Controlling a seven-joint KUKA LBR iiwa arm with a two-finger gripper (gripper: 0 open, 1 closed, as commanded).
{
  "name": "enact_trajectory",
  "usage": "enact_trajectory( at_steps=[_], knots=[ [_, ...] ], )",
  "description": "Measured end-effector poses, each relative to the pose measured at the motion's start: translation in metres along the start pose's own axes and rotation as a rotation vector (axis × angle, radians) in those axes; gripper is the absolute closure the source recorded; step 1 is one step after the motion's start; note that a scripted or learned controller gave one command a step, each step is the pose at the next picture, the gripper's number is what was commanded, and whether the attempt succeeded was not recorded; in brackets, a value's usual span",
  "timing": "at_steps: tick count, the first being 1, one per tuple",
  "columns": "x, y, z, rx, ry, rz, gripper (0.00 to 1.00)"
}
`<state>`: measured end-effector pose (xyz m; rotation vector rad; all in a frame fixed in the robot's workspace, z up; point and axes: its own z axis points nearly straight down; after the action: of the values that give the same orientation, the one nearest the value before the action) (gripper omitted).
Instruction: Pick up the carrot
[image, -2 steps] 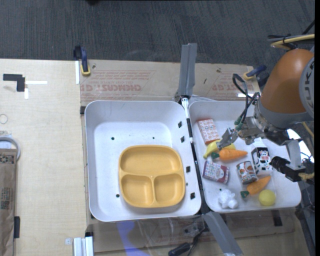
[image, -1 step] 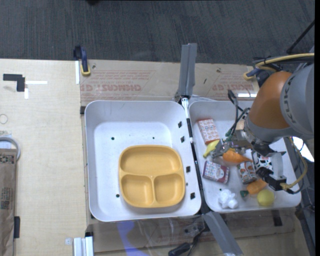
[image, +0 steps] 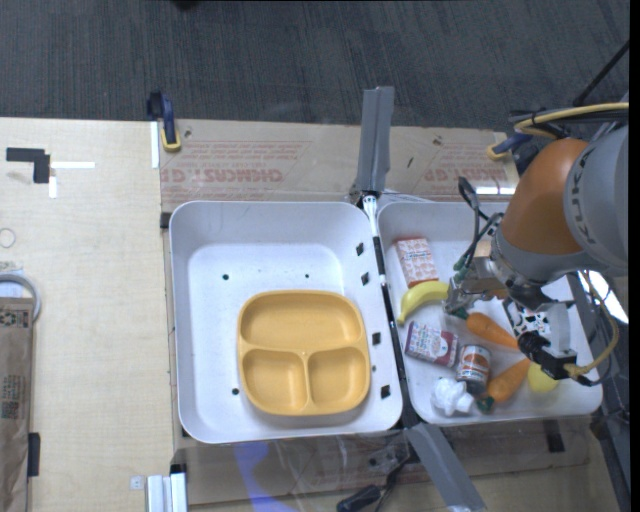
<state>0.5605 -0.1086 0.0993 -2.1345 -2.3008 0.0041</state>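
Reaching in from the right, my arm (image: 560, 215) hangs over the right-hand bin (image: 590, 400) on the tabletop (image: 80, 330). My claw (image: 462, 298) sits low in that bin, just beside the banana (image: 424, 297); I cannot tell how it is set. One carrot (image: 492, 330) lies just right of my claw, pointing down and right. A second carrot (image: 506, 382) lies nearer the bin's front wall, beside a small can (image: 474, 362). Two red packets (image: 415, 260) (image: 431, 344) and a white crumpled item (image: 451, 399) share this bin. The left-hand bin (image: 200, 300) holds a yellow divided plate (image: 303, 352).
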Motion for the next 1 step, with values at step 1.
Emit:
enact_trajectory(
  at_steps=[1],
  knots=[
    [0.0872, 0.0287, -0.0921, -0.002, -0.001, -0.002, 1.00]
  ],
)
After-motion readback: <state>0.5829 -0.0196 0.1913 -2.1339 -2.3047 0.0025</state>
